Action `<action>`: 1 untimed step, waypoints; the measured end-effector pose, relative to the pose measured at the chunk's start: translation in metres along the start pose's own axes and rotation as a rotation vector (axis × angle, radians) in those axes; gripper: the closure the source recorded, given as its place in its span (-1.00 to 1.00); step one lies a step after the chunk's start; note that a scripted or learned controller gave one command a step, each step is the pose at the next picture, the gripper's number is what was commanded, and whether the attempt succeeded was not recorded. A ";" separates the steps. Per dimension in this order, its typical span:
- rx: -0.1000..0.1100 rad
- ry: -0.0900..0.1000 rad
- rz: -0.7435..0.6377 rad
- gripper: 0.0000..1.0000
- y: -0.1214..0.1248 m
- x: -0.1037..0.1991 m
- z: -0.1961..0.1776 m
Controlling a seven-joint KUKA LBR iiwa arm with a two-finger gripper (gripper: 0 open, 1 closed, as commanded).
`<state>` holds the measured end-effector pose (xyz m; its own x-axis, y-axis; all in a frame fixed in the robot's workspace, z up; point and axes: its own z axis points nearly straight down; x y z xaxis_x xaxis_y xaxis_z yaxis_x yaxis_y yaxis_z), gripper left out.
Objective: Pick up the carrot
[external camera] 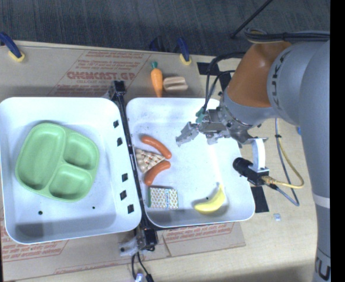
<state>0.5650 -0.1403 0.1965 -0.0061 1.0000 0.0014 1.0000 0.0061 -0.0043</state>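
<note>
The carrot (156, 81), orange with a green top, lies on the cardboard just behind the right bin's (237, 213) far rim, outside both bins. My gripper (187, 133) hangs over the middle of the right bin, pointing down and to the left. It is well in front of the carrot and a little to its right, and it is not touching the carrot. Nothing shows in its grasp.
A tan bun (174, 84) sits right beside the carrot. The right bin holds two sausages (155, 146) (157, 170), a waffle piece (145, 157), a patterned packet (162, 197) and a banana (210, 201). A green divided plate (58, 160) lies in the left bin (8, 216).
</note>
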 end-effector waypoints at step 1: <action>0.002 0.000 0.059 -1.00 -0.060 0.127 0.006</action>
<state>0.5039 -0.0135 0.1910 0.0526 0.9986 0.0010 0.9986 -0.0525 -0.0063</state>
